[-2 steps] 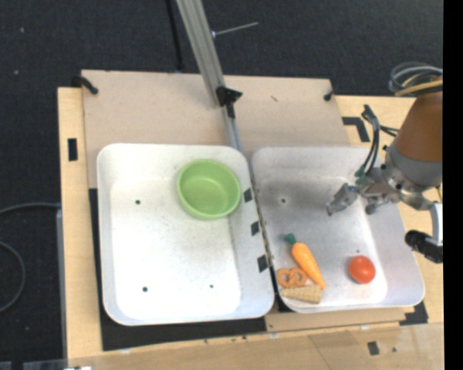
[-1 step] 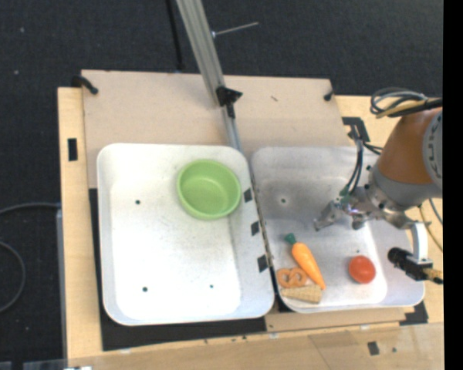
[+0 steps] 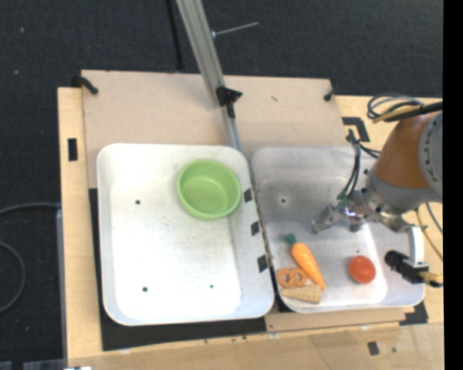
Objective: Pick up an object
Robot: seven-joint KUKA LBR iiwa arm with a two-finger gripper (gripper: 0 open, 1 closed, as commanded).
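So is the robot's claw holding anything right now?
Gripper: it hangs over the right bin, above the carrot, with nothing between its fingers; open or shut cannot be told.

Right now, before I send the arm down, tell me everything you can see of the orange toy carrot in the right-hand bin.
The orange toy carrot with a small green stem cap looks like smooth plastic. It lies flat on the floor of the right shallow white bin, near its front left corner, stem end pointing up-left toward the bin's middle, tip pointing down-right. The tip reaches a tan wedge-shaped toy beside a brown pretzel-shaped toy; contact looks likely but I cannot confirm it. A round red tomato-like toy sits apart, to its right.
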